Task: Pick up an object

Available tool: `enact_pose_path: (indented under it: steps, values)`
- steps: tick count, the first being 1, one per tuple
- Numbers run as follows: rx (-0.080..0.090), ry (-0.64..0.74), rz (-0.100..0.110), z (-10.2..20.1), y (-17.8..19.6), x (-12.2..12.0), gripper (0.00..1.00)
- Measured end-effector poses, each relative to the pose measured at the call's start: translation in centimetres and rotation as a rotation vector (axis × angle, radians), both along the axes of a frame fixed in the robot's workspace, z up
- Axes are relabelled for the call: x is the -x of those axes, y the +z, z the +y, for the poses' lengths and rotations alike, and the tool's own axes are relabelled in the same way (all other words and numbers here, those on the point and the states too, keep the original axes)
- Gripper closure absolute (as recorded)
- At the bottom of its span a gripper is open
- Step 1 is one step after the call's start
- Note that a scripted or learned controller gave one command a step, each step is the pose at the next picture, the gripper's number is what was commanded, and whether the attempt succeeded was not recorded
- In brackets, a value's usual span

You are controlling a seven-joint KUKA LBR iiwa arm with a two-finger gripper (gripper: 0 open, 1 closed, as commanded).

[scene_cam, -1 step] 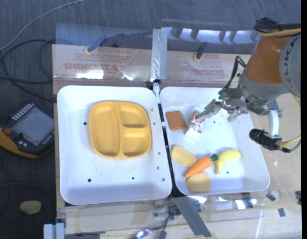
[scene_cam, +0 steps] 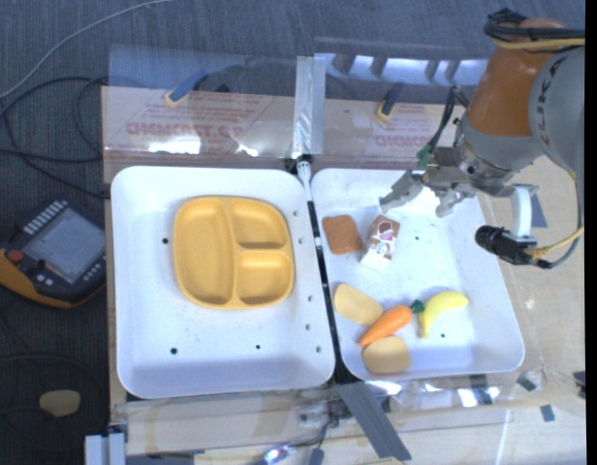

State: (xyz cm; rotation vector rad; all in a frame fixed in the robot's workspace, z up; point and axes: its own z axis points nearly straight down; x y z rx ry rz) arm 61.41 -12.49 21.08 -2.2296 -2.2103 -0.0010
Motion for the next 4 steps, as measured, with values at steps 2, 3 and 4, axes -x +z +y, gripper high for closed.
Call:
enact_pose_path:
  steps: [2, 3, 4]
  values:
    - [0.002, -0.175, 0.003, 1.9, -3.6, 0.6, 0.0]
    - [0.001, -0.115, -0.001, 0.4, -11.6, 0.1, 0.0]
    - [-0.003, -0.114, -0.004, 0.5, -10.5, -0.1, 1.0]
